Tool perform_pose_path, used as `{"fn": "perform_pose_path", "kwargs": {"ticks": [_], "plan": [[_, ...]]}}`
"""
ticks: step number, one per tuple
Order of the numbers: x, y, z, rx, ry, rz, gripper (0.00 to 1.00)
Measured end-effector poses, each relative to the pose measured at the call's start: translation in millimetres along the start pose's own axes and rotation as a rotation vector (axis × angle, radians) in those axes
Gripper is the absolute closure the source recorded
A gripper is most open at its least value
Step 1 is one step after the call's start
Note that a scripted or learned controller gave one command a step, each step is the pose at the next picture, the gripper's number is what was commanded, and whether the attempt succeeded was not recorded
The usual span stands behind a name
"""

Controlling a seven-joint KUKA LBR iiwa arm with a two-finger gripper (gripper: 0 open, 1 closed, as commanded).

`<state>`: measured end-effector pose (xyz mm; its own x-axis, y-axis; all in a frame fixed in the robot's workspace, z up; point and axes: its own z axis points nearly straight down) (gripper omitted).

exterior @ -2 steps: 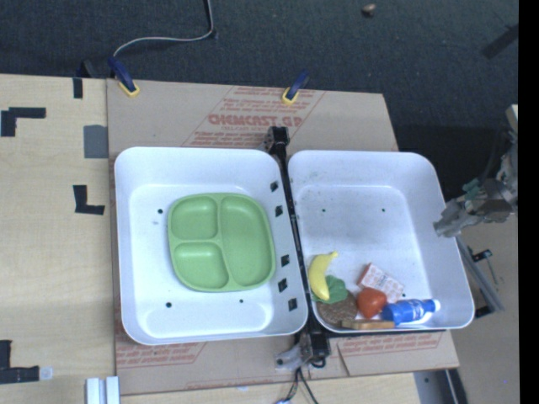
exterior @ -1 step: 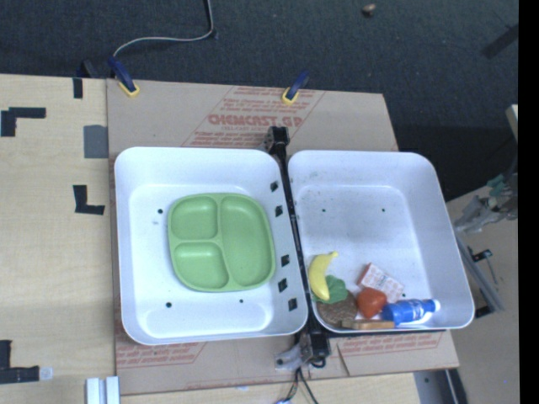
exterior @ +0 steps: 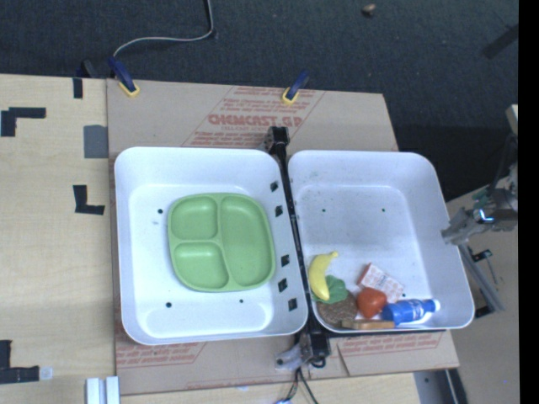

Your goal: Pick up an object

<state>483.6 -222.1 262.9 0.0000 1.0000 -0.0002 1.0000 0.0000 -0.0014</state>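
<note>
Several small objects lie in the near corner of the right bin (exterior: pixel 362 175): a yellow banana (exterior: pixel 322 274), a green piece (exterior: pixel 338 290), a red round item (exterior: pixel 371 302), a blue bottle (exterior: pixel 411 310) on its side, a white and red packet (exterior: pixel 376 278) and a brown item (exterior: pixel 340 312). My gripper (exterior: pixel 473 222) shows as a grey metal shape just outside the right bin's right wall, apart from all the objects and with nothing seen in it.
The left bin (exterior: pixel 143 183) holds a green divided plate (exterior: pixel 222 241). A black divider with clips (exterior: pixel 285 217) runs between the bins. Both bins rest on a cardboard sheet (exterior: pixel 253 116) held by yellow clamps. Dark floor lies behind and to the right.
</note>
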Motion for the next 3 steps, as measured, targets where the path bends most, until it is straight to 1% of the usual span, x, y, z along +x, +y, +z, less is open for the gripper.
{"fn": "perform_pose_path", "kwargs": {"ticks": [1,2,3], "plan": [[-1.3,0.2,-29.4,-0.001,-0.001,0.000,1.00],[-1.3,59.6,24.6,0.000,0.000,0.000,1.00],[-1.7,0.2,3.4,-0.001,-0.001,-0.001,1.00]]}}
